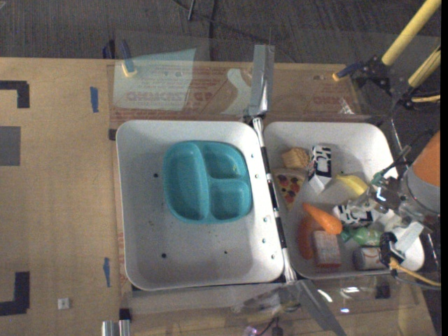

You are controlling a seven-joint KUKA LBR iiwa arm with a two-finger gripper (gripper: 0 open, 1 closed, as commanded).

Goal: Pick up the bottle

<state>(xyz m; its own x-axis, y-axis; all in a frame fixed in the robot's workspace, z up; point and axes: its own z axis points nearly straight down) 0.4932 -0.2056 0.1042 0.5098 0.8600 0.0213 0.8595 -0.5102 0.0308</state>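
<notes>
Lying just beside jaws (381,219): bottle (360,236)

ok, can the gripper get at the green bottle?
Probably: the gripper sits beside the green bottle, nothing lies over it, though a grey can and a black-and-white box crowd it.

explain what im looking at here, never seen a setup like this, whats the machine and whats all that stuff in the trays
One camera looks down at a slant on a wooden bench bearing two shallow white bins. The left white bin holds a teal plastic divided plate. The right white bin holds a jumble of small things: an orange carrot-shaped toy, a yellow lemon-like piece, a black-and-white carton and more. The grey robot arm with an orange band reaches in from the right; its gripper sits low over that jumble. I cannot tell whether it holds anything.
</notes>
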